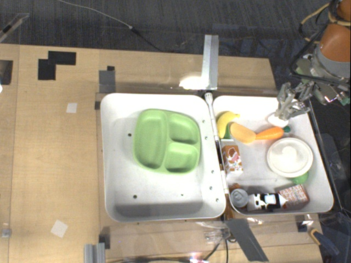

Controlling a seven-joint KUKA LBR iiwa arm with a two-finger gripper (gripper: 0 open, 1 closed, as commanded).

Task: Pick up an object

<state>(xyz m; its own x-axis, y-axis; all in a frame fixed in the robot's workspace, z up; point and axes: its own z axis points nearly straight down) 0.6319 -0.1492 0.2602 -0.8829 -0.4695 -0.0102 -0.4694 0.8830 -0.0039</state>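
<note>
A wooden bench (49, 163) carries two white bins, touching along their inner walls. The left bin (118, 201) holds a green divided tray (166, 140), lying slightly askew near its far right corner. The right bin (324, 197) reaches the bench's right edge. A metal post (210, 59) stands at the bench's far edge, in line with the seam between the bins. A black stepped mark (55, 63) sits near the far left corner, with a pale square (72, 108) nearer in. A thin cable (82, 1) trails over the dark carpet (164, 15) beyond.
</note>
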